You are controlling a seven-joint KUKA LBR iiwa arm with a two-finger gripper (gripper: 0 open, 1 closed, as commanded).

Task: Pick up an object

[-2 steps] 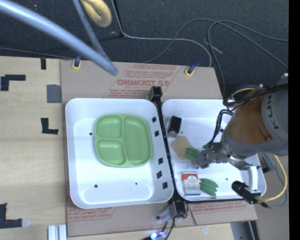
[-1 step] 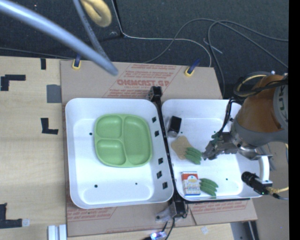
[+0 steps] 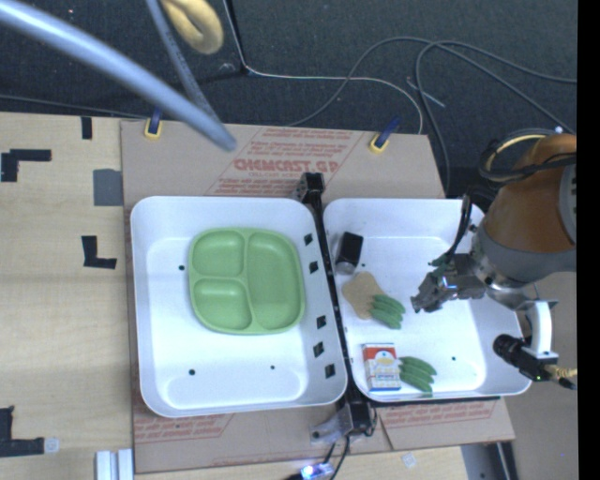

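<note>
Tool (image 3: 427, 298), grip state I cannot tell, low over my right bin (image 3: 469, 214); nearby: green pods (image 3: 387, 309) on tan piece (image 3: 360, 291), black block (image 3: 349, 249), small box (image 3: 381, 366); left bin: green tray (image 3: 247, 280).

— What lay under my bins that day?

— A brown cardboard sheet (image 3: 281, 159) with red printing, spread over a pale wooden bench (image 3: 56, 309). Black angular marks (image 3: 94, 251) dotted the wood toward nine o'clock, beside a grey square (image 3: 108, 185).

— And behind it?

— Dark carpeted floor (image 3: 375, 37) ran along twelve o'clock. Thin cables (image 3: 394, 52) looped across it toward one o'clock. Two clamps held the cardboard's far edge: a yellow one (image 3: 153, 127) at eleven o'clock, and a blue-and-yellow one (image 3: 383, 138) nearer one.

— Anything overhead?

— A grey pole (image 3: 112, 66) slanted in from eleven o'clock, blurred, with a yellowish blob (image 3: 194, 23) near it. The light was even and soft.
</note>
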